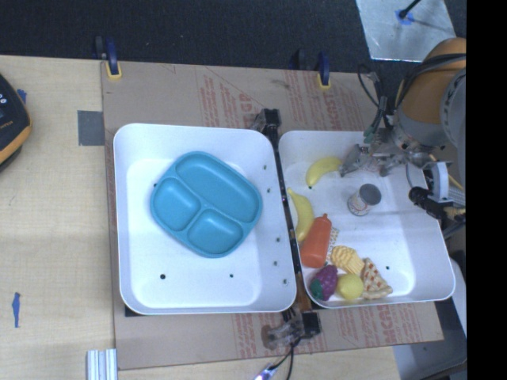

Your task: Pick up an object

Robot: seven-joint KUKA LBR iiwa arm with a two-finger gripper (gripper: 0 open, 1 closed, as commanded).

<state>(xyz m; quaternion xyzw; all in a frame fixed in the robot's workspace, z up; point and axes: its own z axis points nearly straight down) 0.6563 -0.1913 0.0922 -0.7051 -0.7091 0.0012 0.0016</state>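
Left white bin point(135, 212) holds a blue divided plate point(207, 203), tilted slightly, roughly centred. Right white bin point(420, 267) holds toy food: a yellow banana point(322, 169) at 11 o'clock, a small metal can point(363, 199) near centre, a second banana point(302, 214) against the 9 o'clock wall, an orange bottle point(316, 241) beside it, then purple grapes point(323, 282), a lemon point(350, 287), a pizza slice point(375, 279) and a yellow crinkled piece point(344, 257) at 6–7 o'clock. Gripper point(372, 158) sits at the bin's 12 o'clock, just above the can; finger spread cannot be told, nothing seen held. Bins rest on cardboard point(198, 93) over a wooden bench point(47, 236); dark floor point(198, 14) beyond.
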